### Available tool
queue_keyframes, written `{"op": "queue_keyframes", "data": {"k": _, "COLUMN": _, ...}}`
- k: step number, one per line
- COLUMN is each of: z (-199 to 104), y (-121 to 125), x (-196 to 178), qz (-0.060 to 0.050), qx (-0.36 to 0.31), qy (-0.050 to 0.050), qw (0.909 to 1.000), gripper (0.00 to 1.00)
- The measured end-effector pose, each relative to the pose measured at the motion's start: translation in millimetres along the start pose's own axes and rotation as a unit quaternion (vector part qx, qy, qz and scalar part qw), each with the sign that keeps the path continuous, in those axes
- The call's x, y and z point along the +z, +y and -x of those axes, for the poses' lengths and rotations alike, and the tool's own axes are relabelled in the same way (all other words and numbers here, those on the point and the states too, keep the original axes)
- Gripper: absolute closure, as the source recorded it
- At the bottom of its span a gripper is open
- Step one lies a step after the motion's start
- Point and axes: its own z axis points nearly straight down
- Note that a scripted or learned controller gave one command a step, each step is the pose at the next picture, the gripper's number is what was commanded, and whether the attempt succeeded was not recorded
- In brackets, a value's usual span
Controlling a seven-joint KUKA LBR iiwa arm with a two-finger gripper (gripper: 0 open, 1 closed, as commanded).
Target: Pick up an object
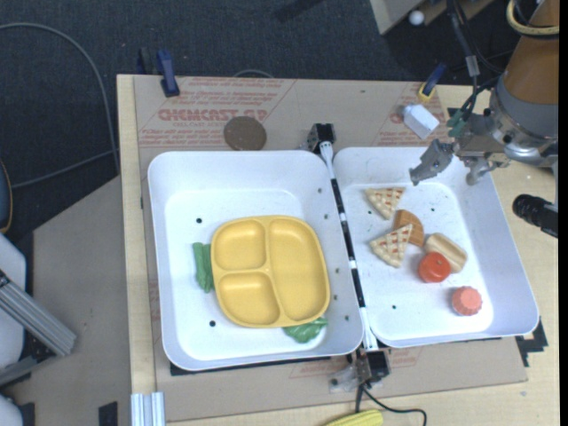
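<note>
The gripper hangs over the far end of the right bin, just past the toy food. I cannot tell how it is set, and nothing shows in its grip.

Nearest to it is a waffle wedge. A brown bread bit lies just beside that, and a second waffle wedge touches the bread. A small bun sits close to a red tomato. A pink round piece lies by itself nearer the front.

These look like little plastic toys, so I think they are light and hard. They should not squash or break. The wedges are flat and low, so they could be tricky to pinch; the long sides look best to hold. The tomato is round and smooth, so it may slip or roll away. The pink piece looks easiest, since it has open room all around it.

The wedges, bread, bun and tomato are crowded, so reaching for one could bump the others. The bin walls are low, and the food lies away from them. The far part of this bin under the gripper is bare, so there is room to come down.

The left bin holds a yellow tray with green leaves poking out
</note>
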Motion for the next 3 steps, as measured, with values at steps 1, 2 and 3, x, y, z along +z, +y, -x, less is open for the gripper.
{"op": "queue_keyframes", "data": {"k": 1, "z": 17, "y": -9, "x": 115, "qz": -0.001, "qx": 0.001, "qy": 0.000, "qw": 1.0000, "gripper": 0.00}}
{"op": "queue_keyframes", "data": {"k": 2, "z": 23, "y": -10, "x": 195, "qz": 0.003, "qx": 0.000, "qy": 0.000, "qw": 1.0000, "gripper": 0.00}}
{"op": "queue_keyframes", "data": {"k": 3, "z": 12, "y": -64, "x": 195, "qz": 0.005, "qx": 0.001, "qy": -0.001, "qw": 1.0000, "gripper": 0.00}}
